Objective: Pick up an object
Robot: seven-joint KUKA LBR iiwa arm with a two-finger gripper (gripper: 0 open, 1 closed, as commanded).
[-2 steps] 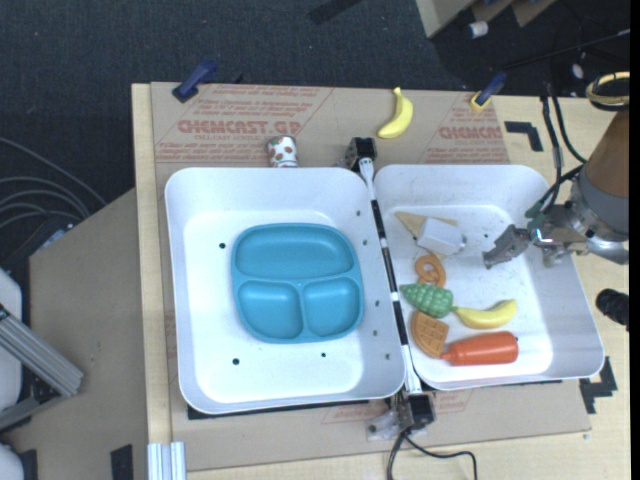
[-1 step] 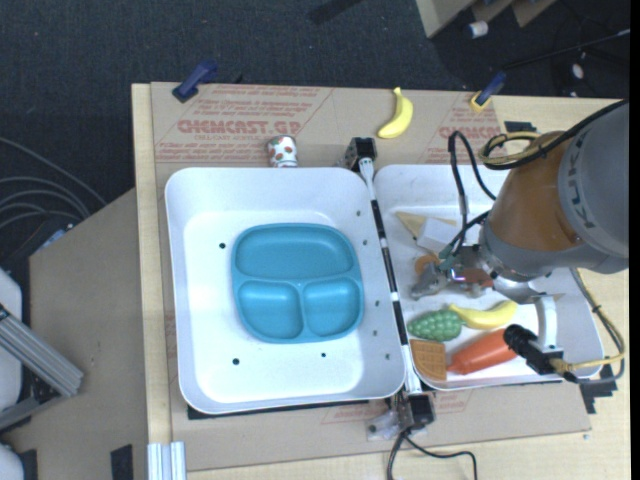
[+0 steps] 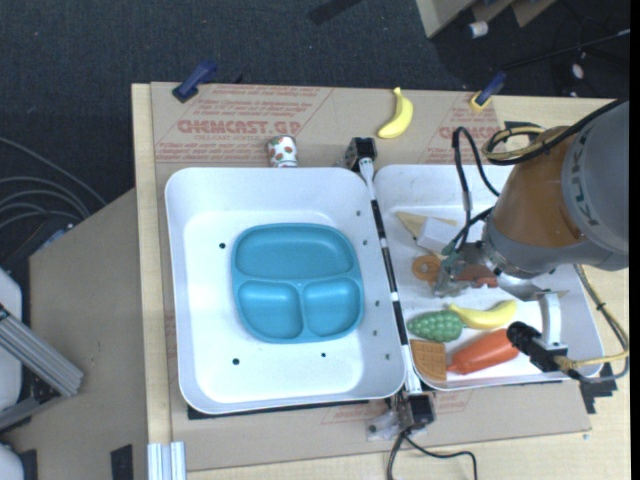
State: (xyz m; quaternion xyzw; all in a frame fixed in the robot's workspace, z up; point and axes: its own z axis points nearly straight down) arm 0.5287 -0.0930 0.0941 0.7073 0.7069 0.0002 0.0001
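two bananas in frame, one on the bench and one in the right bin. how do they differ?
The bench banana lies outside both bins on the board behind them; the bin banana lies in the right bin among other toy food. The bench banana runs steeply up the image; the bin banana lies nearly level. The bin banana sits just below the gripper; the bench banana lies far from it. Both are yellow and curved.

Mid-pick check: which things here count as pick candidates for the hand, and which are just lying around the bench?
In play, right bin:
hand
yellow banana
green bumpy piece
orange carrot
waffle piece
cone piece

Lying about:
blue divided tray in left bin
banana on board
small figure
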